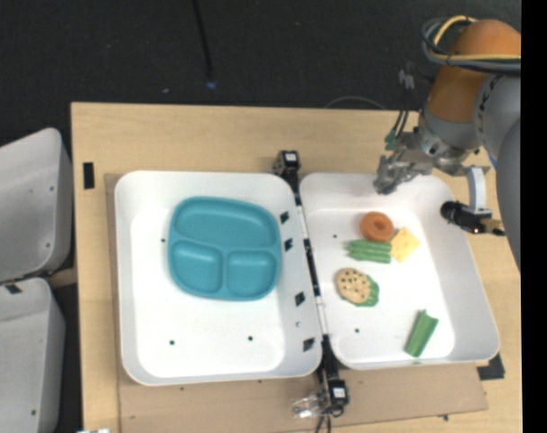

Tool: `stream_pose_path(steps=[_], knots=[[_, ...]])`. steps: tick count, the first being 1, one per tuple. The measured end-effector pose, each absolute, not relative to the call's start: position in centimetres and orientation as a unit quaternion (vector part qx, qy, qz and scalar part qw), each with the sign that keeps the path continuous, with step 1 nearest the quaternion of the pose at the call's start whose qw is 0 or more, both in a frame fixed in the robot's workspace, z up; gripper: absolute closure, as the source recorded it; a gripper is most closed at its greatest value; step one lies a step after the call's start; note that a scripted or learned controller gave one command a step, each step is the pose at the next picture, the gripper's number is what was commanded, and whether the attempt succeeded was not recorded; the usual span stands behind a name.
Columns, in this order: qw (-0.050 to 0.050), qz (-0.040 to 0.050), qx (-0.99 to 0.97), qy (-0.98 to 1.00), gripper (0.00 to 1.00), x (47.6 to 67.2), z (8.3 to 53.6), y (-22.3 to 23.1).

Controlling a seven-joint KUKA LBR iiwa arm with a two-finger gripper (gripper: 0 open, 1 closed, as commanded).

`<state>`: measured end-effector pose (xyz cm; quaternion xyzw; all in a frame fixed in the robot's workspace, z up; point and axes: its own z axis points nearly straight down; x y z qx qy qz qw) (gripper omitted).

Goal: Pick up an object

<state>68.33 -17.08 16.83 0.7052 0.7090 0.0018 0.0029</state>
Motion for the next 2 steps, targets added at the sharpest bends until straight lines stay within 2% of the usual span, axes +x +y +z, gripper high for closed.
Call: stream_pose_path(steps=[1, 2], knots=[[0.004, 0.002, 0.705, 0.709, 1.0, 68.5, 22.4, -17.3], [0.0, -0.0005, 0.706, 0.708, 1.0, 66.1, 22.3, -13.7]])
